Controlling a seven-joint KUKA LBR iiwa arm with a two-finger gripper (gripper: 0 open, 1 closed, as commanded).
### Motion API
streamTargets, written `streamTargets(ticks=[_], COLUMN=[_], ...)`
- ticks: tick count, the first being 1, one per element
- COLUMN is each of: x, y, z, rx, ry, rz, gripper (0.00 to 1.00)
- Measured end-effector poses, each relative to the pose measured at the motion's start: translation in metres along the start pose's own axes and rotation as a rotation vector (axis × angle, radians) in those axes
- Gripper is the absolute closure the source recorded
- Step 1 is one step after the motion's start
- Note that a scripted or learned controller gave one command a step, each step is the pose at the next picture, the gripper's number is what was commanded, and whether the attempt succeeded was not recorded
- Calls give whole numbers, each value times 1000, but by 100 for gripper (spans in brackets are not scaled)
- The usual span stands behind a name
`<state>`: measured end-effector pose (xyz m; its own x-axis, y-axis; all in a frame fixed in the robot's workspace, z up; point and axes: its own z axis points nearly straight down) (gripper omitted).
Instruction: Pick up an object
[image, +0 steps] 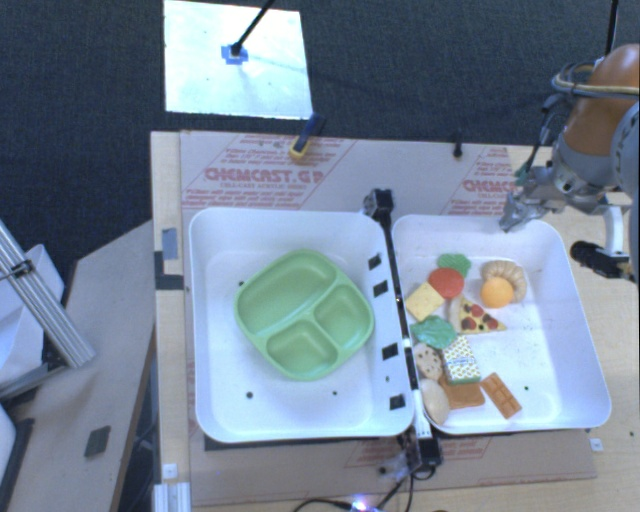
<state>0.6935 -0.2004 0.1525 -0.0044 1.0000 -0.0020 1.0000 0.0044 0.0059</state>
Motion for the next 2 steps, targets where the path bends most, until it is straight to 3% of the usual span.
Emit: streamTargets(ticks=[1, 2], x=[-3, -3], y=[2, 3], z=[-64, -73], rx=[0, 1], ry=[0, 0], rz=[0, -1], gripper=[100, 100])
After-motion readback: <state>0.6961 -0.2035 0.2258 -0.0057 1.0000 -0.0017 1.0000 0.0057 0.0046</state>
